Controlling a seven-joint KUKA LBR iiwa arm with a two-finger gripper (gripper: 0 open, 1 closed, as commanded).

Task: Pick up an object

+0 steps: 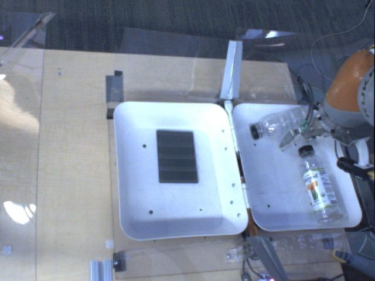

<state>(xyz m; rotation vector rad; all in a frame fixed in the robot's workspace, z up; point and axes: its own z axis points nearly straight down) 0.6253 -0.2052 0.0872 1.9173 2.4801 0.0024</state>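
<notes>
You have, nearest the lens at about 5 o'clock, the upright-labelled water bottle [318, 187] lying flat in the right bin [275, 212], black cap [306, 151] toward 12 o'clock, base toward the bin's lower right corner. Its label shows orange and green.

At 1 o'clock in that same bin lies a second, clear crumpled bottle [277, 125], dark cap pointing to 9 o'clock, body running off toward 3 o'clock.

The gripper [300, 134] sits at the 3 o'clock end of that crumpled bottle, metal fingers [289, 140] low over the bin floor, just above the labelled bottle's cap. Whether the jaws are wide, narrow or closed on plastic, you cannot tell: the clear bottle and shiny fingers blur together there. The arm [351, 92] enters from 3 o'clock, orange band uppermost.

The left bin [132, 174] holds one dark ribbed rectangular block [177, 156], lying flat near centre, well apart from the arm.

Progress, as a judgement: approach looks done, grasp unconfirmed, lift not yet made. Both bottles rest on the bin floor. Left to do: close firmly on one item and raise it clear.
</notes>
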